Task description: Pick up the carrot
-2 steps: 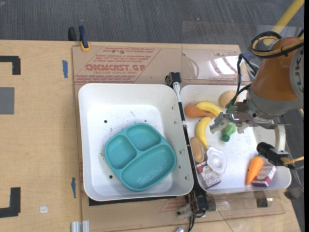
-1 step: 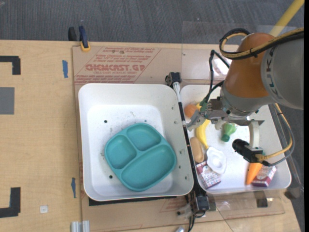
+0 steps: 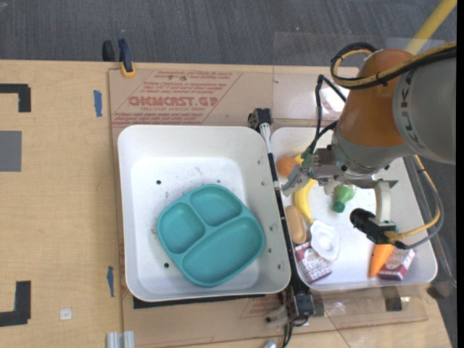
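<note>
Fingers of the grey two-finger gripper (image 3: 299,179): state not legible on my feed. The wrist hides most of them, so I cannot tell how far apart they stand or whether anything sits between them. Item 1, target: orange tapered carrot (image 3: 378,259), in the right-hand shallow white plastic bin (image 3: 354,258), at the near corner on the arm's side. It touches a small purple carton (image 3: 398,264), which seems to prop it, and its narrow end appears to point toward the near rim. The gripper hangs well apart from it, across the bin by the left wall, so I judge the approach not yet made. Item 2: yellow banana (image 3: 304,199), just under the gripper. Item 3: round orange fruit-like piece (image 3: 287,164), just beside the gripper against the dividing wall; its colour could draw a wrong pick. Item 4: small green piece (image 3: 341,198), mid-bin. Item 5: tan bread-like roll (image 3: 296,225), along the left wall. Item 6: crumpled white cup-like object (image 3: 324,240), beside the roll. Item 7: maroon-and-white carton (image 3: 313,264), near corner. Item 8: teal three-compartment plastic plate (image 3: 210,234), lying flat in the left-hand white bin (image 3: 141,162). Both bins rest on the tan counter (image 3: 58,230).
</note>
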Controlling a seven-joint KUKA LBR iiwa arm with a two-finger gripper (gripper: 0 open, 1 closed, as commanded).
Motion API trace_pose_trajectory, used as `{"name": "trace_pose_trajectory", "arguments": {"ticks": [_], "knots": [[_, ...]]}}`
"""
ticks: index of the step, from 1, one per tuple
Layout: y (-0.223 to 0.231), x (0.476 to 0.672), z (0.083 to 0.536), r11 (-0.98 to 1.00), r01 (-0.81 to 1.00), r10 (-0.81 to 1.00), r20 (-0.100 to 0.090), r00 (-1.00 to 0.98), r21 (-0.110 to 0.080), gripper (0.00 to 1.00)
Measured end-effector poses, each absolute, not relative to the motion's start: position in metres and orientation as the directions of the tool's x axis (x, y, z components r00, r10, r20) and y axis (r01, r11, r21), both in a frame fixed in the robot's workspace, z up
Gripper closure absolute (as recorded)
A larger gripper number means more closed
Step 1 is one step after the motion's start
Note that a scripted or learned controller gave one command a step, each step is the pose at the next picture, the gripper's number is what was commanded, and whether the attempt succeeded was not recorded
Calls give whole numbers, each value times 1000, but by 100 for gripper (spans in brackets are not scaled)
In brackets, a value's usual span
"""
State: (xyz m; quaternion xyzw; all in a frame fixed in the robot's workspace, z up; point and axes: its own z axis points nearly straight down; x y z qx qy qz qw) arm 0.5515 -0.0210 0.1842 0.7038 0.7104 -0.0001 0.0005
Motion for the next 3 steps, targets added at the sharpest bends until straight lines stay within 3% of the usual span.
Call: {"name": "trace_pose_trajectory", "arguments": {"ticks": [1, 2, 3], "knots": [[-101, 540, 96, -63, 998, 998, -1, 63, -1, 0], [-157, 519, 176, 150, 989, 989, -5, -150, 5, 0], [-223, 478, 161, 154, 988, 988, -1, -154, -4, 0]]}}
